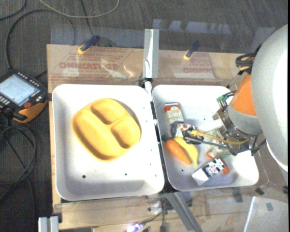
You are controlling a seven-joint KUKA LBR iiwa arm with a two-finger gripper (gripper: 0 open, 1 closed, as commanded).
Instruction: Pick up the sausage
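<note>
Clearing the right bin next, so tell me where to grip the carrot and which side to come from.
Grip the carrot across its thick middle, coming down from above. It lies flat and slanted on the floor of the right bin and tapers toward one end, so the middle likely holds best. A yellow item lies against its right side, so room there looks tight.

A yellow three-compartment plastic plate [106, 128] lies mid left white bin [63, 178]; an orange plastic carrot [178, 152] lies by the right white bin [241, 178]'s left wall.
</note>
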